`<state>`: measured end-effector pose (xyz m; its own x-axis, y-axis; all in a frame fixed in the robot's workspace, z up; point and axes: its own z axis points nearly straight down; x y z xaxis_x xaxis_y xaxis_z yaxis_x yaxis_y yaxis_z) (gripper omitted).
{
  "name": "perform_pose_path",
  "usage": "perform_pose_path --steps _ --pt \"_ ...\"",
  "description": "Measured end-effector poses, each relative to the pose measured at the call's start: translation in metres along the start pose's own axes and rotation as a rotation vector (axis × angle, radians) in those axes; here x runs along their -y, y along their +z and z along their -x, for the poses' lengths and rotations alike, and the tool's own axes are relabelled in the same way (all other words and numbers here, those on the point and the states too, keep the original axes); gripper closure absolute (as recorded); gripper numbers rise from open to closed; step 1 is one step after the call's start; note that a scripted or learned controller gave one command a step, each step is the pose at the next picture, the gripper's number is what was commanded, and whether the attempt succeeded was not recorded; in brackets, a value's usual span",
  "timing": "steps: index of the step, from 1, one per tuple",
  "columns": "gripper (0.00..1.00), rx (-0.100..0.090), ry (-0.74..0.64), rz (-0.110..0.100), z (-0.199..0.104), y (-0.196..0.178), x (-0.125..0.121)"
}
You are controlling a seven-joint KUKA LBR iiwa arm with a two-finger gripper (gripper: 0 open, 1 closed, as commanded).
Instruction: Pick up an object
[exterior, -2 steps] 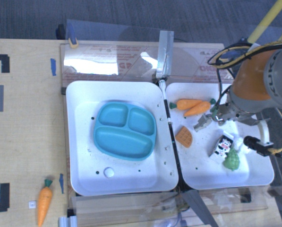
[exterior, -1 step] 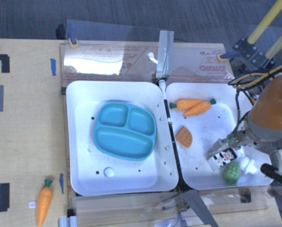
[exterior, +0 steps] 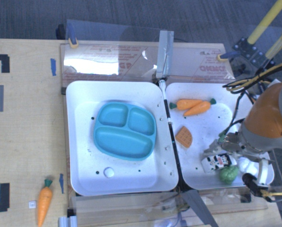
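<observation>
In the right bin two orange carrots lie side by side near the far wall. A tan waffle-like piece lies close to the divider. A green leafy lump rests near the bin's front right corner. My gripper reaches down over the front right of this bin, just above and left of the green lump, its tip close to the bin floor. The orange-banded wrist hides the bin's right side.
The left bin holds a blue divided plate and a small white disc. Another carrot lies on the bench at front left. Cables and yellow bars crowd the far right. A clear panel stands behind the bins.
</observation>
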<state>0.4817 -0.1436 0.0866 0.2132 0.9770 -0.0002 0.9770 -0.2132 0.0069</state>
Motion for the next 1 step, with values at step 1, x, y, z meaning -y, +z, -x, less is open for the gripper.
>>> perform_pose_path --steps 1 --pt "0.00 -0.001 0.075 -0.006 -0.0495 -0.0249 -0.0987"
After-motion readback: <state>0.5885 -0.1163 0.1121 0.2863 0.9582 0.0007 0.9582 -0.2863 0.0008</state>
